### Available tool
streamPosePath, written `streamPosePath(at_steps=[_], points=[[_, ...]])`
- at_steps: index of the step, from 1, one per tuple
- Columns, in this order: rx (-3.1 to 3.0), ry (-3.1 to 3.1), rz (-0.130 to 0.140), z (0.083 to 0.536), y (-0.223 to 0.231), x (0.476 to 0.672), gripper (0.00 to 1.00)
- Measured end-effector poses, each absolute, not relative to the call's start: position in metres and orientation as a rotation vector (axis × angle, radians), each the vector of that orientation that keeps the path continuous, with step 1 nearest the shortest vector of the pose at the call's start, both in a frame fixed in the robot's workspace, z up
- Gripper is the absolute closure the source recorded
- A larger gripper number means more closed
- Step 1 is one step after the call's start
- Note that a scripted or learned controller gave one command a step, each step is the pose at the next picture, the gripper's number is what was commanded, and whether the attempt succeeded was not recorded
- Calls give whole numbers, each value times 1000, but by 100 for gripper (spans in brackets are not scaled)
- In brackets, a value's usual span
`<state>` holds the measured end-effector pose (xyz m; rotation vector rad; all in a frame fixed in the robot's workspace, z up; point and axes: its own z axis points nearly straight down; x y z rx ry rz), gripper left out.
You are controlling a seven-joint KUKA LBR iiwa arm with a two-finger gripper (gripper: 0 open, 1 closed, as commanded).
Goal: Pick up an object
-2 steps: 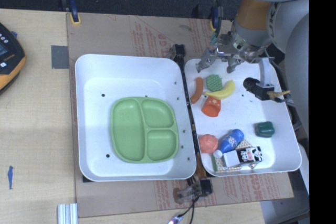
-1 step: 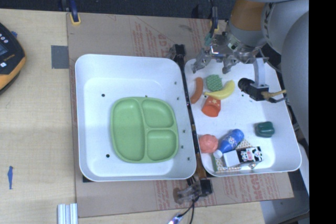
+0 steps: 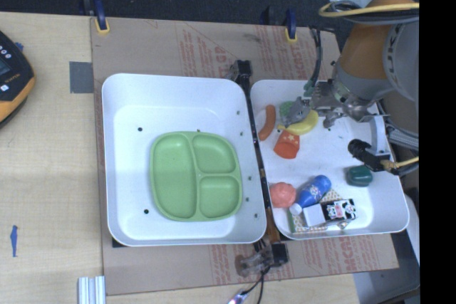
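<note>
Gripper: the gripper (image 3: pixel 314 114) hangs low over the far left part of the right bin (image 3: pixel 396 204); whether it is apart or together cannot be told from this slant, and nothing can be seen held in it.
Arm: the grey arm (image 3: pixel 365 53) with its orange band enters over the right bin's far right corner.
Yellow piece: a curved yellow piece (image 3: pixel 306 125) lies in the right bin's far left part, just beneath the gripper; contact cannot be judged.
Green piece: a small green piece (image 3: pixel 289 110) sits beside it, a little closer to the right bin's far rim.
Orange cup: an orange cup (image 3: pixel 286 145) stands on the right bin's floor, left of centre.
Sausage: a reddish sausage (image 3: pixel 266 122) lies along the right bin's left wall.
Dark green lump: a dark green lump (image 3: pixel 360 175) rests toward the right bin's right side.
Blue bottle: a blue bottle (image 3: pixel 315 189) lies tilted near the right bin's near rim.
Pink ball: a pink ball (image 3: pixel 282 194) sits in the right bin's near left corner.
Carton: a cow-print carton (image 3: pixel 335 211) lies against the right bin's near rim.
Left bin: the left bin (image 3: pixel 128 103) sits edge to edge with the right bin's left side.
Plate: a green divided plate (image 3: pixel 194 176) lies in that neighbouring bin, well apart from the right bin's contents.
</note>
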<state>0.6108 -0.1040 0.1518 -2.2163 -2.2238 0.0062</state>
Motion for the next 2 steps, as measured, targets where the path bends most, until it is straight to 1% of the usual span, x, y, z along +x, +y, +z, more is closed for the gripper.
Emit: streamPosePath(at_steps=[1, 2], points=[[-2214, -2227, 5, 92, -104, 656, 0], [-2214, -2225, 6, 92, -115, 589, 0]])
